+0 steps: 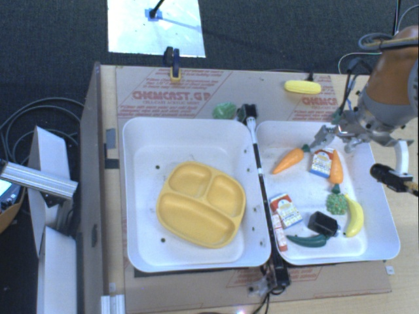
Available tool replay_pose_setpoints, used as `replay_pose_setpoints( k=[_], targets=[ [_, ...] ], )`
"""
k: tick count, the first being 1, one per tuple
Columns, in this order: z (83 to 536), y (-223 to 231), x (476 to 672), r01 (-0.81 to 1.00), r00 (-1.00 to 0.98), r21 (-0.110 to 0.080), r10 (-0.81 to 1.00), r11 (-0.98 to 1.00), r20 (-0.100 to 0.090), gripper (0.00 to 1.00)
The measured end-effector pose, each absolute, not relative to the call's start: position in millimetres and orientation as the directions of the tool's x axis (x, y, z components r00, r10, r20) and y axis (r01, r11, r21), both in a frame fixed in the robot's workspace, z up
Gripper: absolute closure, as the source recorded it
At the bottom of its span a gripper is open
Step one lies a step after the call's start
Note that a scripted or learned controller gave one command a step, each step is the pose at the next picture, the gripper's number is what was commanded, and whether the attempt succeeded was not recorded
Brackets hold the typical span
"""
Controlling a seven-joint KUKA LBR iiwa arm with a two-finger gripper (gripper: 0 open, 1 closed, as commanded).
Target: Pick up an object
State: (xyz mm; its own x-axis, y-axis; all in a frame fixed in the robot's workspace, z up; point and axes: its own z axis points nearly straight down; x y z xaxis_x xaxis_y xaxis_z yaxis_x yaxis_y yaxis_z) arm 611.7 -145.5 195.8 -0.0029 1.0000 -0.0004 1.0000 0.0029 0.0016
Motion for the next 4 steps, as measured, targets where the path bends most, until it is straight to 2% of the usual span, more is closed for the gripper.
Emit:
replay_pose_setpoints(
  k=[1,2,3,4],
  targets=[
    [79.0,-122.2,557.3,1.0,0.0,-0.005,1.0,0.0,0.003,0.0],
    [85.9,-115.7,636.3,1.0,-0.008,0.01,1.0,0.008,-0.001,0.0],
    [85.0,-86.8,667.3,1.0,-0.006,-0.014,1.0,0.006,-0.004,0.0],
    [84.0,-86.7,666.3,1.0,-0.004,-0.012,1.0,0.004,-0.002,0.0]
  ],
)
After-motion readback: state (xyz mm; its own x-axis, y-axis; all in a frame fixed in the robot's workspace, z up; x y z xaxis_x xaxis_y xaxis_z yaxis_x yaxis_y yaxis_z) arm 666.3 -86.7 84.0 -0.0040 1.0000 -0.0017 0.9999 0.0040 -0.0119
